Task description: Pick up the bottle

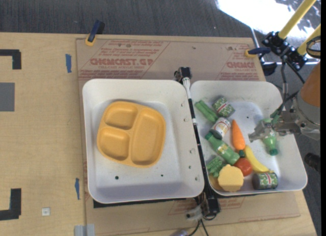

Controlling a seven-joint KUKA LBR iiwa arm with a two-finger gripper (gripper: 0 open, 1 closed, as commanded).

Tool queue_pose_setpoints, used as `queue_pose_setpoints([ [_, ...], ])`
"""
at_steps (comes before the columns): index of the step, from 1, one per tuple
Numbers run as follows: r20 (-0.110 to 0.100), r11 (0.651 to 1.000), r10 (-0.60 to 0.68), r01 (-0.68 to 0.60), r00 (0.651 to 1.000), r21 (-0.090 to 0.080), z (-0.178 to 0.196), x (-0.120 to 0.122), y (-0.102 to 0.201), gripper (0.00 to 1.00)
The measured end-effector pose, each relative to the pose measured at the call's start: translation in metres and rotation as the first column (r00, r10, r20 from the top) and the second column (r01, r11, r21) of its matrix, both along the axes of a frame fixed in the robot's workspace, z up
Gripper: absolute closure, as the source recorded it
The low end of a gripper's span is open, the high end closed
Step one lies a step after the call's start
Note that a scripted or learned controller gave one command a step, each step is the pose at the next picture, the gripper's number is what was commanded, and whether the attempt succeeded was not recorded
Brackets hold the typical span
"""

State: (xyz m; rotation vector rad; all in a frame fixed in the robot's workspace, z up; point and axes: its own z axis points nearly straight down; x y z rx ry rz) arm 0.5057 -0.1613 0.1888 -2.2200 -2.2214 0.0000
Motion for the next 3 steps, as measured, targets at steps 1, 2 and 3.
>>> queue_pose_setpoints([
  [1,0.003,0.979,0.204,-0.204,0.979,-0.002,-0.069,0.032,-0.038,0.00],
  [2,0.005,0.979,0.204,-0.204,0.979,-0.003,-0.060,0.032,-0.038,1.00],
  [3,0.004,0.904,0.428,-0.428,0.904,-0.004,0.103,0.013,-0.054,1.00],
])
